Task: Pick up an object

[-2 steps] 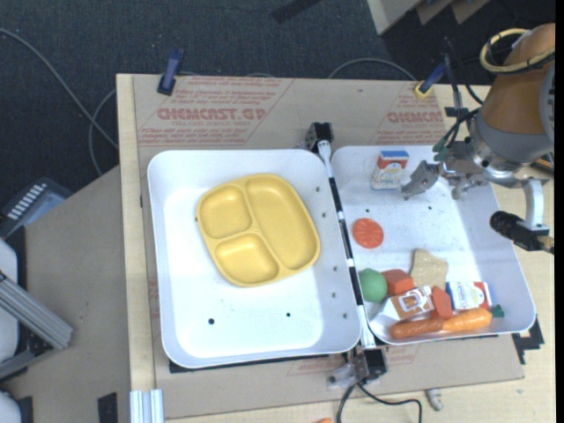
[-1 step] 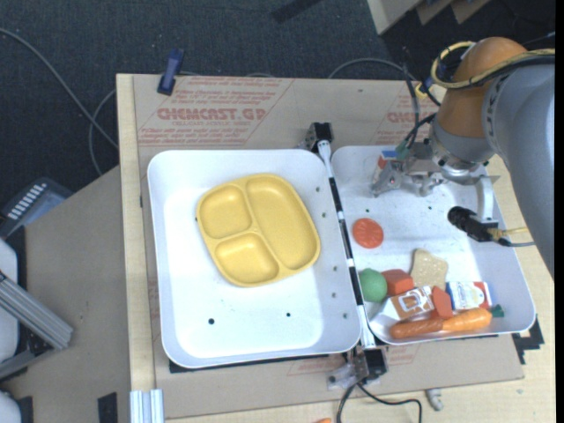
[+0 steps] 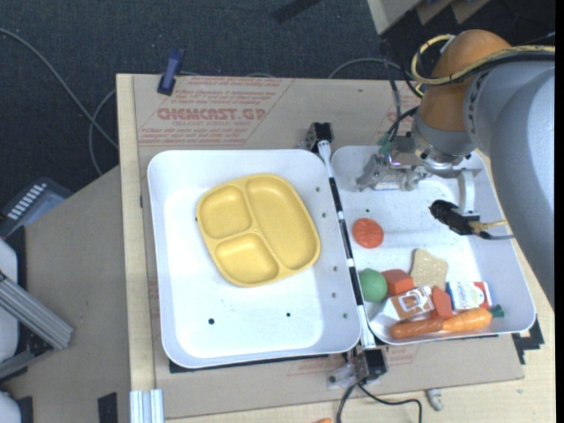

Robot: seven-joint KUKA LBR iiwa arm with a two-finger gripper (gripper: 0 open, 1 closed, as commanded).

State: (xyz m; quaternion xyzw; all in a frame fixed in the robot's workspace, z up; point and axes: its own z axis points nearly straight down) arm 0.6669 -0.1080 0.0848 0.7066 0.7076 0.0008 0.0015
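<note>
The grey arm [image 3: 520, 122] reaches in over the right bin [image 3: 401, 227], wrist bent downward, its gripper [image 3: 388, 176] low at that bin's far-left corner. Whether the fingers are parted I cannot tell; nothing shows between them. The carrot [image 3: 441, 326] lies along the bin's near edge, long axis left to right, well apart from the gripper, past the orange disc [image 3: 368, 233]

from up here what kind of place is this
Probably a robotics lab grasping bench: a grey arm with an orange band, two shallow white bins on taped cardboard, a yellow three-compartment plastic tray, and toy food such as an orange plastic carrot.
</note>
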